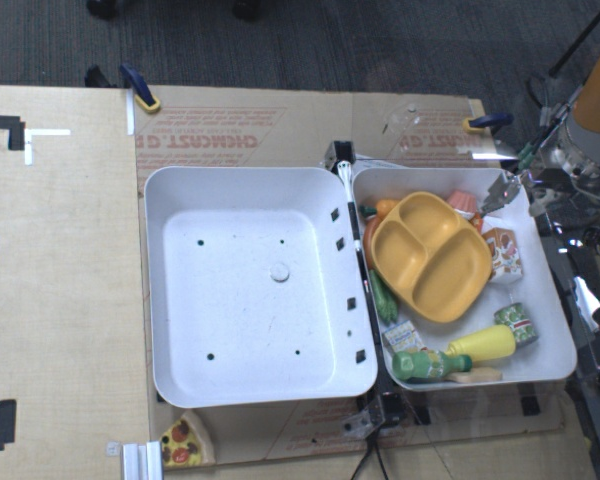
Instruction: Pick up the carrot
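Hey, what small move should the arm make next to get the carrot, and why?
Probably shift the gripper left toward the orange tip at the yellow plate's upper-left edge. That looks like the carrot, mostly hidden under the plate, and the gripper sits at the bin's far right.

Even overhead light, soft shadows, mild glare on bins (170,268), slightly soft focus.

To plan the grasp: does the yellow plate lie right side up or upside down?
Right side up: the yellow plate shows its hollow compartments and dividing ridges, resting tilted on other toys in the right bin.
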`<action>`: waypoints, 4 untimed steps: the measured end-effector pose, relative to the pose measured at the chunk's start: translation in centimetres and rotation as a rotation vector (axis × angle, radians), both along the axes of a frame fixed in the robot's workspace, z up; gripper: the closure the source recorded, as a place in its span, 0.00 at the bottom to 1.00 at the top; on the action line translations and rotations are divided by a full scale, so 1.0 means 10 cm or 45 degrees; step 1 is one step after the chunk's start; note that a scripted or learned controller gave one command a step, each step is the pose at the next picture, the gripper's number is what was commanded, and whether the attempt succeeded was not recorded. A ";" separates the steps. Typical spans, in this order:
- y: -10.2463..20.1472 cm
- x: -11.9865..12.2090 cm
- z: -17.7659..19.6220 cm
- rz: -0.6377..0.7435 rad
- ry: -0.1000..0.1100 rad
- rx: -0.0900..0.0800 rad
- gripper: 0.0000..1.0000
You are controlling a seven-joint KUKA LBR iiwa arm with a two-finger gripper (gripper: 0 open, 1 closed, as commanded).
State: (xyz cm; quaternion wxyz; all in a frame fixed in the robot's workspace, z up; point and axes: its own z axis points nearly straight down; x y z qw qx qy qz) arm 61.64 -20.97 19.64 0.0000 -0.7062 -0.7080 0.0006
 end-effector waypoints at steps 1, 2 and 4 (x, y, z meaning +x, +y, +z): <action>0.35 -0.01 -0.74 -0.281 -0.034 -0.008 0.00; 1.01 0.46 -0.79 -0.480 -0.020 -0.010 0.00; 0.54 0.48 -0.94 -0.668 0.018 0.043 0.00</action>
